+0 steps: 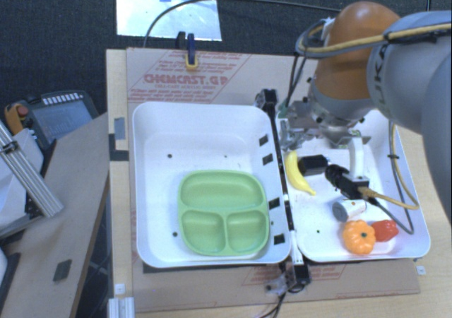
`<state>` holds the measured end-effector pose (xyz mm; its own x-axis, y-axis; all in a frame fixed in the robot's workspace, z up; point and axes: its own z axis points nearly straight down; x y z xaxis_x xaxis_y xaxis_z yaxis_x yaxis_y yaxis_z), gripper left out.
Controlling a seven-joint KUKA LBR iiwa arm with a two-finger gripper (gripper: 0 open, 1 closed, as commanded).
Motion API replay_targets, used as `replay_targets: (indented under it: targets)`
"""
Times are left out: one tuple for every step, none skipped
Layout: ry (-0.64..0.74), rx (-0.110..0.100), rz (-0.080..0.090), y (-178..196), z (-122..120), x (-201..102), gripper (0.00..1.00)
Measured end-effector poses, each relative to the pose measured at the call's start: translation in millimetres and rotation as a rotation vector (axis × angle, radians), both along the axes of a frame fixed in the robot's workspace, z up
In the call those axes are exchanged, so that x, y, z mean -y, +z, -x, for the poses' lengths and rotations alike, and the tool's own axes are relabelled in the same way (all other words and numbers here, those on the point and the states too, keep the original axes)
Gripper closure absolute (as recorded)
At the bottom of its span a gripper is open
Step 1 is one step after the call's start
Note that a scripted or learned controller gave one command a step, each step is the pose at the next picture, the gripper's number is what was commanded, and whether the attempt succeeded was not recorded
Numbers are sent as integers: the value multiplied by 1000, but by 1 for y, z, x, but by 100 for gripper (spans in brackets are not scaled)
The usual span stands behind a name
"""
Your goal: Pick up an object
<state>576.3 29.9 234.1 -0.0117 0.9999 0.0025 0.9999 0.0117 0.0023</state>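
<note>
Hand of mine hangs low in the right bin, close by its inner wall; whether it is apart or together, I cannot tell. Just below it lies the banana, with a black block touching its side. Farther out sit a white cylinder, an orange pumpkin and a red piece. A green tray lies in the left bin. My risk, I judge: the banana hugs the wall, so I may strike the divider or nudge it away.
</note>
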Motion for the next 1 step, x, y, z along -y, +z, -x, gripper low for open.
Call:
replay_targets:
  targets:
    - [-2,1,0,5,-5,-47,100]
